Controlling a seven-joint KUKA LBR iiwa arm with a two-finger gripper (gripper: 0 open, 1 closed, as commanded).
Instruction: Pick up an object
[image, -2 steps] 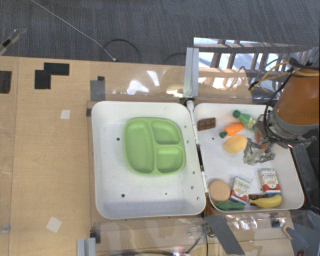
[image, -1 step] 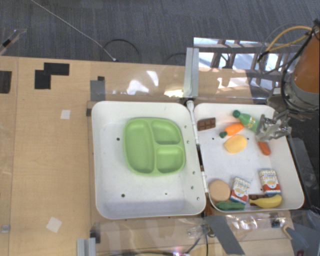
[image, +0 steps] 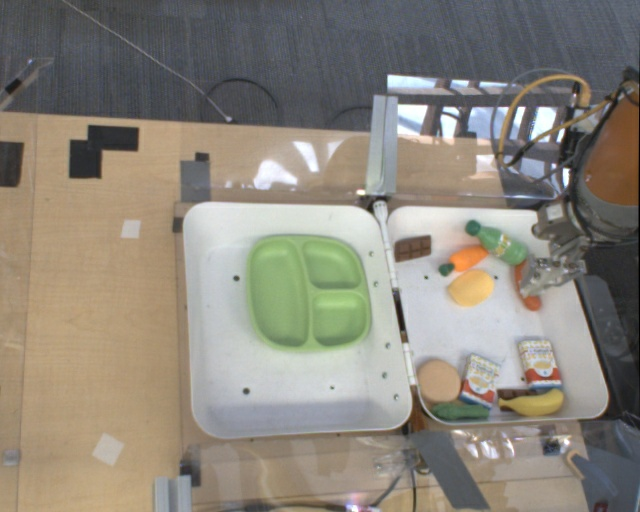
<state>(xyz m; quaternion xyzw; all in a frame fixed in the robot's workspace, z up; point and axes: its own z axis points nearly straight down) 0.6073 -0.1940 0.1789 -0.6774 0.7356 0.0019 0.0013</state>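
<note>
A risk of a missed or partial grasp is being posed at the right edge of the right-hand shallow white plastic bin (image: 590, 345). There the metal two-finger gripper (image: 548, 272) is being held low over a small red-orange elongated toy (image: 529, 291), and that toy is lying right against the bin's side wall. A finger could be blocked by the wall, or the toy could be pushed along it and squeezed out instead of being caught.

The toy is being seen just below and slightly left of the fingertips, with its upper end partly covered by them. Whether it is sitting between the fingers cannot be told, and whether the fingers are spread or closed cannot be told either, since they are being seen as a blurred grey cluster.

A green plastic bottle (image: 497, 241) and an orange toy carrot (image: 466, 259) are lying nearby to the upper left. These could be nudged if the grey arm with the orange band (image: 610, 170) is being swung across the bin.
</note>
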